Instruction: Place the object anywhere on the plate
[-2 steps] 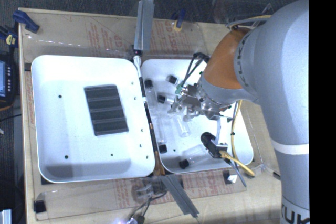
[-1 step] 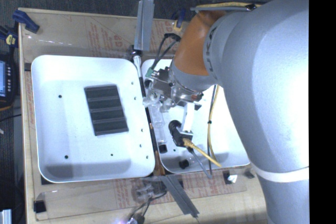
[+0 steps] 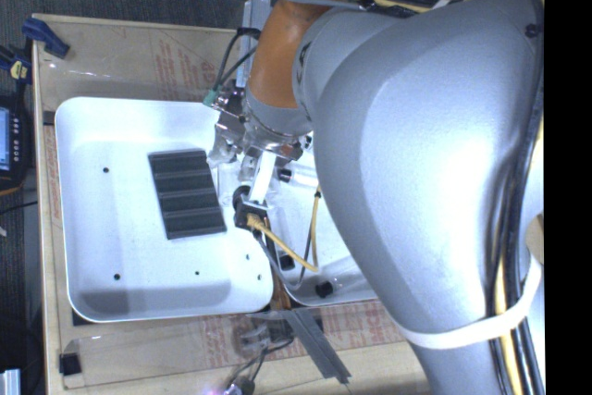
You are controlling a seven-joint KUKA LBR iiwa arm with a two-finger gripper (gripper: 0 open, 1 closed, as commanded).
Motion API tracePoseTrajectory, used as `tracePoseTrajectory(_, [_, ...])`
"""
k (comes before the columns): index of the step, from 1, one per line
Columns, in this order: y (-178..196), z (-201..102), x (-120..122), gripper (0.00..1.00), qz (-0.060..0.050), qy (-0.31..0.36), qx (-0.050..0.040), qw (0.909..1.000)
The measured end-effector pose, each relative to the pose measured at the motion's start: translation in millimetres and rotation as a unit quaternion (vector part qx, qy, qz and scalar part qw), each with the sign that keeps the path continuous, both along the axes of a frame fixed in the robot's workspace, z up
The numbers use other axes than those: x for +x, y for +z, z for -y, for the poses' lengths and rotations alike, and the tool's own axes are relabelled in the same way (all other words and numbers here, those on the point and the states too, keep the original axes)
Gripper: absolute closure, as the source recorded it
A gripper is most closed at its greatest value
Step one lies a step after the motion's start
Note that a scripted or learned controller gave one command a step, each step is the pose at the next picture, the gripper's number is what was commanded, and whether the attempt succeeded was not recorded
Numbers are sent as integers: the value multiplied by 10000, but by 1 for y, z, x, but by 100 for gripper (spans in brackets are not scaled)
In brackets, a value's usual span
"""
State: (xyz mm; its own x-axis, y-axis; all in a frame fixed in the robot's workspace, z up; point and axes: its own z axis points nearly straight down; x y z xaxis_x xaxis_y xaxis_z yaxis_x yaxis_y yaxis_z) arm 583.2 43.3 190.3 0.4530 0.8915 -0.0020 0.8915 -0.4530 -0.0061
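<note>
A dark grey ribbed rectangular slab [image 3: 188, 193] lies flat in the left white bin [image 3: 92, 227], right of the bin's middle. My gripper [image 3: 225, 146] hangs at the left bin's right rim, just up and right of the slab's top right corner, below the orange band [image 3: 277, 51] of the wrist. The wrist and its fittings hide the gripper's tip, and I see nothing held there. The large grey arm covers most of the right bin [image 3: 319, 293], hiding anything that lies in it.
The slab is the only loose thing I see in the left bin, with bare white floor to its left and below it. A blue clamp [image 3: 44, 36] sits at the bench's top left corner. A dark device [image 3: 9, 139] stands off the left edge. Metal brackets [image 3: 291, 336] lie at the bench front.
</note>
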Motion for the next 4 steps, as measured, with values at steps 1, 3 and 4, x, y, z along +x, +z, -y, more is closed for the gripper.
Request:
tracePoseTrajectory(1, [0, -32, -109, 100, -15, -1738, -7, 9848])
tracePoseTrajectory(3, [18, -59, -42, 100, 1, -2333, -15, 9724])
tracePoseTrajectory(4, [53, -17, -9, 100, 6, -992, -3, 9951])
